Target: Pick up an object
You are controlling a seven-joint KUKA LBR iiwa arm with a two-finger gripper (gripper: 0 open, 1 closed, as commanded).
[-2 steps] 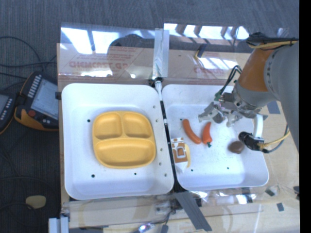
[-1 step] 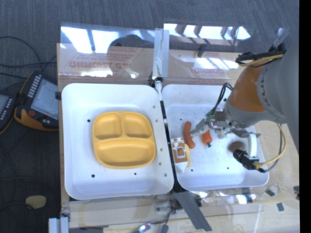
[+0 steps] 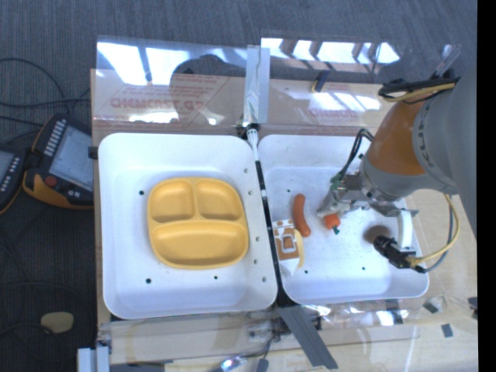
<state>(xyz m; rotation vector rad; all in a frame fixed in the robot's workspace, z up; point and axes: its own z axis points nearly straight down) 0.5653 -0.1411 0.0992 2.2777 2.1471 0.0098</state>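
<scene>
In the right bin (image 3: 310, 281) an orange sausage-shaped piece (image 3: 301, 214) lies near the left wall. Just below it, a small tan and white box-like item (image 3: 287, 241) rests by the divider. My gripper (image 3: 335, 211) is low over the middle of the right bin, with a small orange-red object (image 3: 332, 222) at its tip. Whether that object sits between the fingers is hidden by the wrist. A dark round thing (image 3: 377, 235) lies to the gripper's right.
The left bin (image 3: 124, 285) bears a yellow divided plate (image 3: 198, 222) in its middle. Clear plastic walls rise behind both bins. A teach pendant (image 3: 58, 161) lies on the floor at the left. A yellow cable (image 3: 438, 246) loops by the right bin's right rim.
</scene>
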